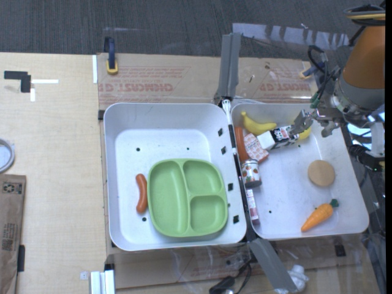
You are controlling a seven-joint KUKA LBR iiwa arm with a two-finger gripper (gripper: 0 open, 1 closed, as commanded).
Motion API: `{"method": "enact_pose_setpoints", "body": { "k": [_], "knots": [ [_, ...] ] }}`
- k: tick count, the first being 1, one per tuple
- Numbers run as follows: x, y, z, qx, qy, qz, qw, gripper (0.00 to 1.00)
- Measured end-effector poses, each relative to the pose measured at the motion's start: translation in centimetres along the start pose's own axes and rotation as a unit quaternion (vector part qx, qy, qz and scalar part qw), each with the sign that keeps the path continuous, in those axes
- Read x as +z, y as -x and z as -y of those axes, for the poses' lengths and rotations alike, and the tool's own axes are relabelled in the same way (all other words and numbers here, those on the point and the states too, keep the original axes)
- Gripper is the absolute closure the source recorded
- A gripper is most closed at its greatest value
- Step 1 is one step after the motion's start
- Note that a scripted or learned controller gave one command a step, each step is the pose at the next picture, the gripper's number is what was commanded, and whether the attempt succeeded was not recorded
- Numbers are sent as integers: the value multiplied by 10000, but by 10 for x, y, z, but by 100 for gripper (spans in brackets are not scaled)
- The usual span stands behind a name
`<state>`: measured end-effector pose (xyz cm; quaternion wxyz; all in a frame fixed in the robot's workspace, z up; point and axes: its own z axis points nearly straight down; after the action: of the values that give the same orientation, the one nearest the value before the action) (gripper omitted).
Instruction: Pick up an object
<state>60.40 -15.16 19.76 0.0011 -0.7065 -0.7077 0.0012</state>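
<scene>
Over the back of the right-hand shallow white bin (343, 225), the grey arm with its orange band reaches in from the right, and its two-finger gripper (300, 126) hangs low above the yellow banana (257, 125). Whether the gripper grasps anything cannot be told from this slanted view. Just beside the gripper lies a small white-and-black box (274, 137), touching the banana. Along the bin's left wall rest a red-and-white packet (251, 147), a small labelled can (250, 173) and a slim red tube (252, 207). A round tan cookie-like disc (321, 173) lies near the right wall, an orange toy carrot (318, 217) near the front corner. Inside the left-hand white bin (116, 164) sit a green divided plastic plate (187, 196) and an orange sausage (141, 193) beside it.
</scene>
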Motion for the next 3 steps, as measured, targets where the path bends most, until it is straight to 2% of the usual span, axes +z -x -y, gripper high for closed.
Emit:
{"method": "enact_pose_setpoints", "body": {
  "k": [1, 2, 3],
  "knots": [
    [96, 60, -3, -72, 21, -26, 10000, 0],
    [110, 53, -45, 91, -194, -15, 9998, 0],
    [105, 54, -45, 99, -189, 4, 9998, 100]
  ]
}}
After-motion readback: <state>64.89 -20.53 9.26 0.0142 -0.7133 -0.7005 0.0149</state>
